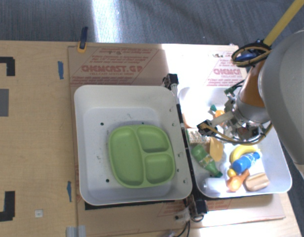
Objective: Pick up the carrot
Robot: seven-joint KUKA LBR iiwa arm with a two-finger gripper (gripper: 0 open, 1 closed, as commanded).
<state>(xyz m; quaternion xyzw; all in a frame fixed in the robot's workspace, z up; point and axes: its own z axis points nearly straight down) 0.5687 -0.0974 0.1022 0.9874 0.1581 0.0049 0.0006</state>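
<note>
- While the gripper (222, 124) hangs low in the right bin (280, 181), centre-right of frame, I cannot tell its jaw state.
- The carrot (236, 180) lies lower right, beside the blue bottle (244, 162).

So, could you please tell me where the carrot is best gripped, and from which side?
Probably at its thicker lower end, coming straight down from above. The carrot lies flat near the right bin's front, crowded by the blue bottle above and the brown loaf to its right, so a sideways approach looks blocked.
</note>
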